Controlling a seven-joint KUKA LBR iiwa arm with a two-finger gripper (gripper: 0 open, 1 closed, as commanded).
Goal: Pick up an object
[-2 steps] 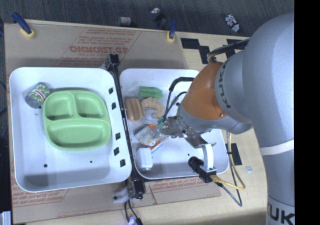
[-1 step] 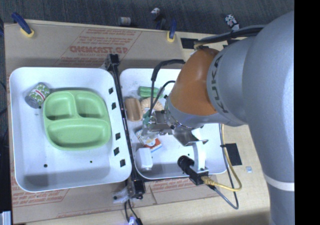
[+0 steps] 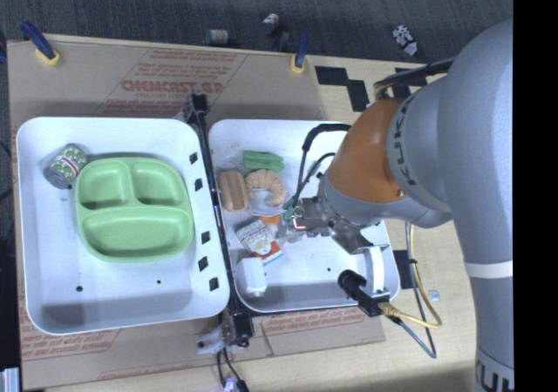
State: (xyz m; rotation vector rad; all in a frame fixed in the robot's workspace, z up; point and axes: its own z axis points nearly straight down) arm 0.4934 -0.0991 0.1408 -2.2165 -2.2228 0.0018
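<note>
Objects for picking are all piled in the right bin point(image 3: 384, 281), toward its left half. Going from the left: the left bin point(image 3: 35, 294) has a green divided tray point(image 3: 133, 207) lying flat in it, with a small can point(image 3: 65, 164) tucked just beside the tray's upper left corner. In the right bin there's a tan bread roll point(image 3: 231, 190), a green piece point(image 3: 261, 159), a croissant point(image 3: 266, 183), an orange-and-white packet point(image 3: 260, 238) and a little white cup point(image 3: 253, 275). The arm point(image 3: 462, 146) comes in from the right, wrist bent down over the bin's middle, gripper point(image 3: 296, 218) right next to the packet. Can't tell how the jaws are set.
</note>
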